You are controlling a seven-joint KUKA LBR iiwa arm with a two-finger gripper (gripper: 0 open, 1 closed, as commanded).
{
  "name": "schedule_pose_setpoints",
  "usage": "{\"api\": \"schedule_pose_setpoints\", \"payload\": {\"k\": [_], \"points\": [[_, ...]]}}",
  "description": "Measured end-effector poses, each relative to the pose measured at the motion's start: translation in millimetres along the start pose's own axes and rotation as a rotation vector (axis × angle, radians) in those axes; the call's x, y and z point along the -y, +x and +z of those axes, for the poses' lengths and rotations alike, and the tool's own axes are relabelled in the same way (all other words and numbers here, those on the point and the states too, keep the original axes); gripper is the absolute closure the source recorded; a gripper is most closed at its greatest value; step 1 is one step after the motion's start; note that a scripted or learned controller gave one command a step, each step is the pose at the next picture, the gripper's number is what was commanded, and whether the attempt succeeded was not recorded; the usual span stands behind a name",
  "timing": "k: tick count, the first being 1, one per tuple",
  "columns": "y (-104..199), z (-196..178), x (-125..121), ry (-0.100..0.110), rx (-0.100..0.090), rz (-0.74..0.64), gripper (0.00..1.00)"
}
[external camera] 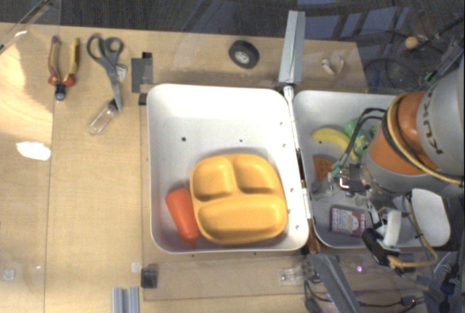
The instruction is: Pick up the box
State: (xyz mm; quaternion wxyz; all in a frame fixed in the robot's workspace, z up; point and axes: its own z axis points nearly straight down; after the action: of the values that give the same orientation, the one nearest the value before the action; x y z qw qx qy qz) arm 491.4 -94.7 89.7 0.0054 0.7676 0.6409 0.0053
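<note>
Camera view, overhead: the small dark box (346, 220) lies flat near the front edge of the right bin (327, 97), just beside the gripper (352, 182). Whether the gripper is spread or closed cannot be told

A yellow tray (237, 197) and an orange carrot (182, 214) touch in the left bin (218, 119). Scissors (109, 63) lie on the bench (80, 202).

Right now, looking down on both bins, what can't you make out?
Camera view:
Right bin: the arm covers its right half.
Green thing beside the banana: mostly hidden under the arm.
Small dark box: print too small to read.
Orange thing in left bin: partly tucked under the yellow tray.
</note>
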Motion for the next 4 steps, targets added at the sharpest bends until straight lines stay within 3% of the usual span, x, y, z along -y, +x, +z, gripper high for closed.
{"api": "schedule_pose_setpoints", "payload": {"k": [1, 2, 3, 4], "points": [[-14, -72, -1, 0.009, 0.001, 0.071, 0.0], [-5, 0, -1, 0.001, 0.0, 0.001, 0.0], [-16, -109, -2, 0.01, 0.002, 0.106, 0.0], [13, -38, 6, 0.014, 0.001, 0.072, 0.0]]}}
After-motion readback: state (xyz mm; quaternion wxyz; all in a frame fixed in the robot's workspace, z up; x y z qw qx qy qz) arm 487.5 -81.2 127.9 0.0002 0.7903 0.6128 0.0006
